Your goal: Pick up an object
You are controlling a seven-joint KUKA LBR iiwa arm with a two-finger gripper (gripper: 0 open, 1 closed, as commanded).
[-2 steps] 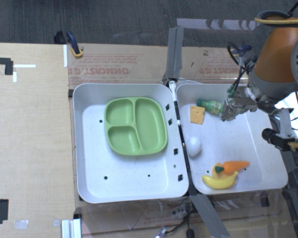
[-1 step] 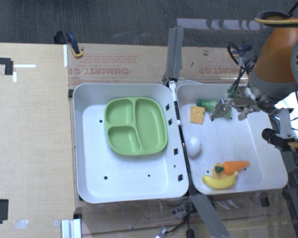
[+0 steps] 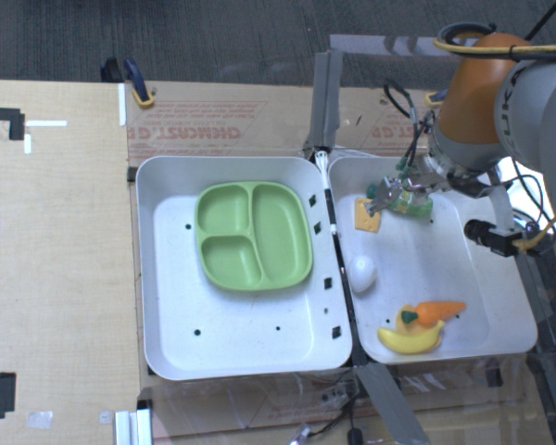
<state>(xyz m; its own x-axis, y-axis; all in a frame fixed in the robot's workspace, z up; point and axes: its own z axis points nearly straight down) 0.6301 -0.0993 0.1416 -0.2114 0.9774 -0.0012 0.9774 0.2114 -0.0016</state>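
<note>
Hand (image 3: 390, 196) low in upper right of frame, beside small yellow-orange cheese-like wedge (image 3: 367, 216) — grip state unclear. Wedge looks light, rigid, maybe slippery — pinch flat sides.

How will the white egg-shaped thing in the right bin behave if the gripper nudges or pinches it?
The white egg looks round and smooth, so it would probably roll at a nudge. It lies free on the right bin floor beside the divider, so it might trap there. Its curved sides could slip from a pinch.

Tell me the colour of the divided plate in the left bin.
Light green, seen best in the camera view: the three-compartment plastic plate.
</note>
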